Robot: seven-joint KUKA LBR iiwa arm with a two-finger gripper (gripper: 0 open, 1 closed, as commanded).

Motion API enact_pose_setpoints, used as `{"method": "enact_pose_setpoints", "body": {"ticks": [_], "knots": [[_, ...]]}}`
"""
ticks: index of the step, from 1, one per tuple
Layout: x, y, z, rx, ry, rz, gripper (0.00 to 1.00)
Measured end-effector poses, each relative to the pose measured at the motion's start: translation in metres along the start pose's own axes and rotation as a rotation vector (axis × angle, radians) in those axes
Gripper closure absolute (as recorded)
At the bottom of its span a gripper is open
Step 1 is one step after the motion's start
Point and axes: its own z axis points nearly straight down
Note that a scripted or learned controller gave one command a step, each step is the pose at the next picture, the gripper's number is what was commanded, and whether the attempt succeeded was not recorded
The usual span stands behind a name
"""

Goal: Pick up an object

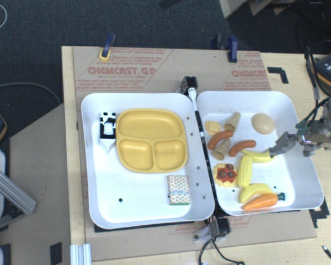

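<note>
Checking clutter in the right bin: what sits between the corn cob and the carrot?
In the camera view, a banana lies between the corn cob and the carrot, right against the carrot's upper side.

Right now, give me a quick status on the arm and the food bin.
Gripper low over the right bin, by the upper banana, nothing seen held. Corn, sausages, carrot all lying loose. Food crowded close together.

Glossy yellow plastic tray (151,139) in smooth white plastic bin (140,206).
</note>
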Motion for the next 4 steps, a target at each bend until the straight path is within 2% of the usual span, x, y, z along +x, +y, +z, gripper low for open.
{"method": "enact_pose_setpoints", "body": {"ticks": [1, 2, 4], "knots": [[0.000, 0.002, -0.005, -0.011, -0.003, -0.003, 0.00], [-0.008, 0.007, 0.051, -0.005, -0.001, -0.003, 0.00], [-0.012, 0.015, 0.163, -0.007, -0.001, -0.002, 0.00]]}}
